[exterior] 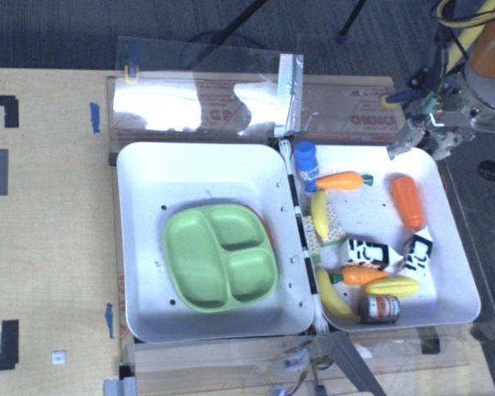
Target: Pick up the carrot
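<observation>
A small orange carrot (340,181) with a green top lies on its side near the back left of the right bin (454,246). A second carrot (364,276) rests toward the front, among other items. My gripper (419,143) hovers over the bin's back right corner, well to the right of the back carrot and above it. Nothing shows between its fingers.
The right bin also holds a blue-capped bottle (305,162), two bananas (319,214), a fat orange piece (407,201), black-and-white packets (368,252), a yellow item (392,286) and a small can (382,308). The left bin (140,180) holds a green divided plate (221,256).
</observation>
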{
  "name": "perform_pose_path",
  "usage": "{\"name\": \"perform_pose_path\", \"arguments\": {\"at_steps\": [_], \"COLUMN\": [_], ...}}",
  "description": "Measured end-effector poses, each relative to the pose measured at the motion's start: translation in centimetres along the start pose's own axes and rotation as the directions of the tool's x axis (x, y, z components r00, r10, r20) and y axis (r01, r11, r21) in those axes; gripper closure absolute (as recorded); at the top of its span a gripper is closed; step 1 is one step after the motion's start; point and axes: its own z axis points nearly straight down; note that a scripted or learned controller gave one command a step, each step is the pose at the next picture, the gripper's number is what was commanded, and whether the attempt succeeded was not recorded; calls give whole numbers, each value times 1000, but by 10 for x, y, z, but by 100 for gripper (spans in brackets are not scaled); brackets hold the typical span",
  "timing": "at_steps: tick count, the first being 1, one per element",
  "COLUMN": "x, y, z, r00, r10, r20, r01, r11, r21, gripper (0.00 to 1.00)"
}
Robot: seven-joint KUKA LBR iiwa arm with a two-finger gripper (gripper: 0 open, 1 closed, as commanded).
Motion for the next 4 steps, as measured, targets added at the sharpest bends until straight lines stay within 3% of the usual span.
{"name": "perform_pose_path", "arguments": {"at_steps": [1,2,3,4], "x": [45,13,43,2], "y": [25,28,25,25], "z": [67,67,145,158], "r00": [948,946,855,735], "r10": [-319,-324,-519,-678], "r20": [0,4,-4,-22], "r01": [319,324,519,678], "r11": [948,946,855,735], "r21": [-1,-5,4,9], "gripper": [0,0,0,0]}}
